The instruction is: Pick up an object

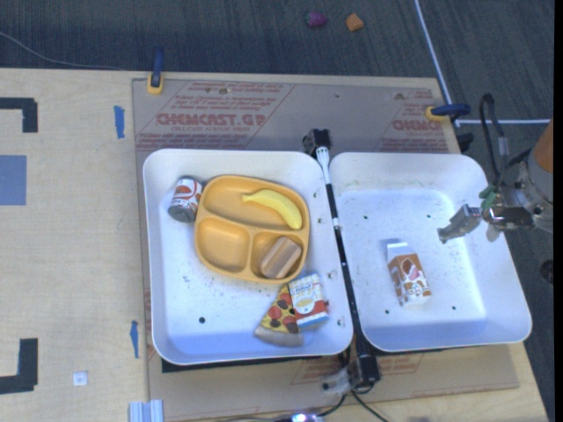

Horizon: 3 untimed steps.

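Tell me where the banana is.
The banana lies in the upper compartment of the yellow tray in the left bin, with a can just left of the tray.

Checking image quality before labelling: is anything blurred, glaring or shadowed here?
Camera view: even, soft light; the white bins are bright but not blown out; the gripper looks slightly soft, while the carton in the right bin stays legible with a faint shadow.
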Tool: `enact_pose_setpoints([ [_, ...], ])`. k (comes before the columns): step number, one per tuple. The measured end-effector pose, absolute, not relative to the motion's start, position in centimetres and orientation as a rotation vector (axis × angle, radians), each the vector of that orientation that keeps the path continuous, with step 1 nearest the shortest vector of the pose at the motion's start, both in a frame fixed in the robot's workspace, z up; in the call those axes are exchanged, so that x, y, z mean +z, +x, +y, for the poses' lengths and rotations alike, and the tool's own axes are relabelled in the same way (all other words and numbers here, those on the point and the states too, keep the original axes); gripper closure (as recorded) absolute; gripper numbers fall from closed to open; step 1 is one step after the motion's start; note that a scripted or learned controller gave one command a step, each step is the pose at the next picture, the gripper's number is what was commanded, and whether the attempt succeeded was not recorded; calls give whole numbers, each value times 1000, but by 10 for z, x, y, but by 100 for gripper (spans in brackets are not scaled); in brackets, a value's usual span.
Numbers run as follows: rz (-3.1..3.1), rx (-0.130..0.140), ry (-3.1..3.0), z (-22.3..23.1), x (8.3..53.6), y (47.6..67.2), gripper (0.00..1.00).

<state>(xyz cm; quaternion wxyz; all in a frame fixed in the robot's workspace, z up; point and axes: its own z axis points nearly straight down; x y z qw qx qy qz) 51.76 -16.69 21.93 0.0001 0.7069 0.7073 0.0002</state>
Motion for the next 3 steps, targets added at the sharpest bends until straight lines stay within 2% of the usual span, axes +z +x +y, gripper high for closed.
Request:
enact_pose_setpoints([
  [1, 2219, 2, 2220, -162, 102, 531, 0],
  [2, 2211, 12, 2209, -161, 89, 487, 0],
  [3, 2196, 7, 2206, -166, 100, 488, 100],
])
